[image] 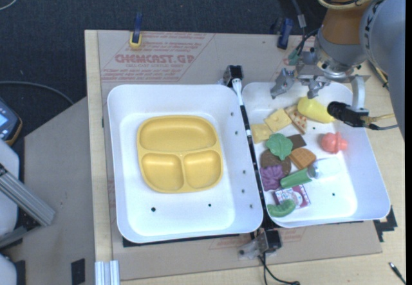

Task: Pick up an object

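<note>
A bench seen from above carries two shallow white bins side by side. The left bin (122, 148) holds a yellow divided tray (180, 152) with three compartments. The right bin (367, 181) holds a loose pile of toy food toward its left and top: pale cracker squares (271, 124) at about eleven o'clock of the bin, a yellow lemon-like piece (313, 110) near twelve, a pink piece (333, 142) toward two o'clock standing somewhat apart, a green leaf shape (279, 146) near the middle, a purple cluster (271, 177) and a green bottle-like piece (297, 178) lower down, and a green pod (282, 208) at about seven o'clock. The grey arm with its orange band reaches in from the right, and its gripper (297, 87) hangs over the top edge of the right bin with its two fingers spread apart and nothing between them. A good try would likely pick an item with free space on both sides (the pink piece or the lemon-like piece look easiest), centre the fingers over it, descend straight, and close only once both fingers flank it, since the crowded pile invites a glancing miss.
</note>
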Controlling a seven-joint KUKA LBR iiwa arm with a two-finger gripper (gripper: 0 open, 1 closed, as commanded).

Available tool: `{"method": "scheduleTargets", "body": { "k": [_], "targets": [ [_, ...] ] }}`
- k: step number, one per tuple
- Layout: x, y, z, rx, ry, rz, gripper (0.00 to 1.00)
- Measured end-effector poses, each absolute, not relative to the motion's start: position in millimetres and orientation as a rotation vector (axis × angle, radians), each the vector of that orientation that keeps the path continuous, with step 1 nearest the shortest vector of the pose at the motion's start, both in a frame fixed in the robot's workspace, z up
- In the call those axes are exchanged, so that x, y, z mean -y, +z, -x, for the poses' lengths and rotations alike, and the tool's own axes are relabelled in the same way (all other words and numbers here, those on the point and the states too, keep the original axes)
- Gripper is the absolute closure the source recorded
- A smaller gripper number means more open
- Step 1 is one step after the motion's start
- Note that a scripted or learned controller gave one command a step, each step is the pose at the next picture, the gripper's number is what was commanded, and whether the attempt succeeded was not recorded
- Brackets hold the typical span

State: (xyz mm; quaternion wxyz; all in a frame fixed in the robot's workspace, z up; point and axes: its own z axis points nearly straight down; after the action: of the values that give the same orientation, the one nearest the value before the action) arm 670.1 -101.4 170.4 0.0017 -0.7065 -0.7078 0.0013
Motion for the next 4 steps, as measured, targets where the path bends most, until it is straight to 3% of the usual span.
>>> {"method": "scheduleTargets", "body": {
  "k": [1,2,3,4],
  "targets": [
    [99.7,107.0,-671.9,2.219,0.005,2.215,0.00],
    [99.1,87.8,-673.6,2.224,0.000,2.220,0.00],
    [100.9,101.8,-675.6,2.232,-0.003,2.226,1.00],
    [105.7,163.5,-673.2,2.224,-0.004,2.226,1.00]
  ]
}}
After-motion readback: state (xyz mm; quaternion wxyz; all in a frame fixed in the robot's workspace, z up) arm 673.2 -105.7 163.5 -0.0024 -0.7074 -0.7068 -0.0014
